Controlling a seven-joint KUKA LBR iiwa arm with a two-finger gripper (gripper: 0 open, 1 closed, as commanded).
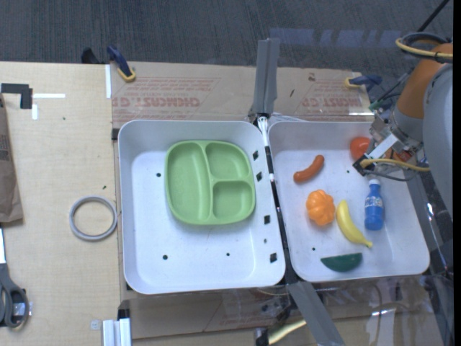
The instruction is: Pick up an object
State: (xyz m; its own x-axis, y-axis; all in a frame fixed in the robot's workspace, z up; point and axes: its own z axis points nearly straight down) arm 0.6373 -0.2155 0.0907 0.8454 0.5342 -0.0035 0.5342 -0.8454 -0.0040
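The right bin (403, 262) holds an orange-red sausage (309, 168), an orange pumpkin-like toy (320, 207), a yellow banana (351, 224), a blue bottle (373, 205) with a white cap, and a dark green piece (341, 262) near the front wall. A red-orange object (359, 147) lies at the bin's far right corner. My gripper (379, 143) hangs at that corner, just right of the red-orange object and above the bottle. From this angle the wrist hides how the gripper stands.
The left bin (144, 258) holds a green divided plate (210, 182). On the bench to the left lie a grey ring (94, 218) and scissors (13, 305). A metal bar (265, 78) stands behind the gap between the bins.
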